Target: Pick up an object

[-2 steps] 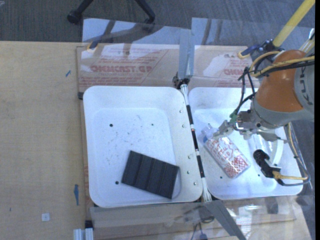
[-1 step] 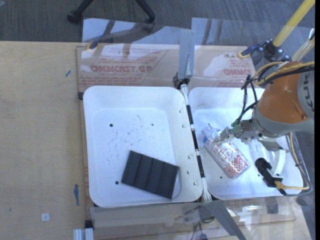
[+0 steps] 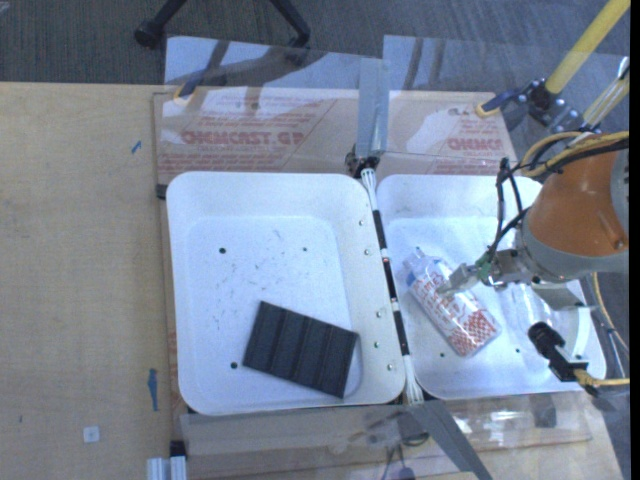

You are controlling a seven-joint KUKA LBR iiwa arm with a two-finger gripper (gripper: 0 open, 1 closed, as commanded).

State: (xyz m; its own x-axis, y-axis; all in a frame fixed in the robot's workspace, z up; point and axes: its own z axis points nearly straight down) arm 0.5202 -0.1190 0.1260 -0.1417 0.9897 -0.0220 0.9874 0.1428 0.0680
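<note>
A clear packet with a red and white pattern (image 3: pixel 452 308) lies slantwise in the right bin (image 3: pixel 440 208), near its left wall. My gripper (image 3: pixel 478 274) reaches in from the right and sits low at the packet's upper right edge, touching or just above it. A black ridged block (image 3: pixel 300 348) lies flat in the left bin (image 3: pixel 250 208), toward the front.
The two bins meet at a ridge (image 3: pixel 385 288) down the middle. Clear panels with red lettering (image 3: pixel 250 133) stand behind the bins. The bare wooden bench (image 3: pixel 80 268) stretches to the left. The arm's orange band (image 3: pixel 580 218) hangs over the right bin's right side.
</note>
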